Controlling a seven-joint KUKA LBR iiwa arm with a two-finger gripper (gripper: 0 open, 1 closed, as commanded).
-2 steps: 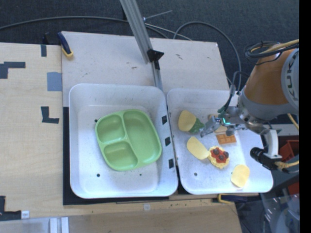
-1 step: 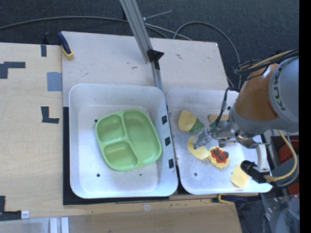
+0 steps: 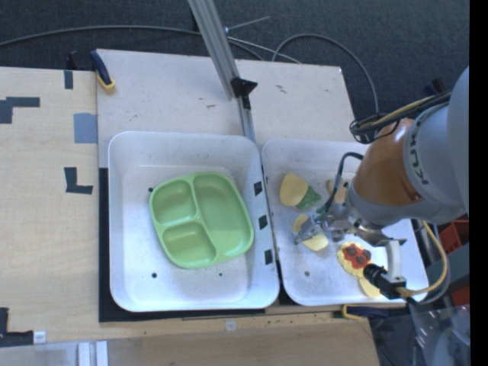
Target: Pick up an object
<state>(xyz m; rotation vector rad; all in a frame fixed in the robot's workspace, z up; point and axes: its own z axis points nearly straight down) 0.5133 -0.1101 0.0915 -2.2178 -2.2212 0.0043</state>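
Observation:
My gripper [image 3: 314,229] reaches down into the right bin [image 3: 293,280] from the right, its metal fingers low over a small yellow piece [image 3: 315,242] near the bin's middle. Whether the piece sits between the fingers is unclear. A yellow wedge-shaped toy [image 3: 291,188] with a green piece [image 3: 309,198] beside it lies just up and left of the gripper. A yellow and red toy [image 3: 354,256] lies to the lower right, partly under the arm. The grey arm with its orange band [image 3: 385,170] covers the bin's right part.
The left bin [image 3: 126,204] holds a green divided plate [image 3: 200,219]. A metal pole [image 3: 217,40] slants down to the divider between the bins. Cables run over the bench behind the right bin. A yellow-and-blue clamp [image 3: 102,70] lies at the far left.

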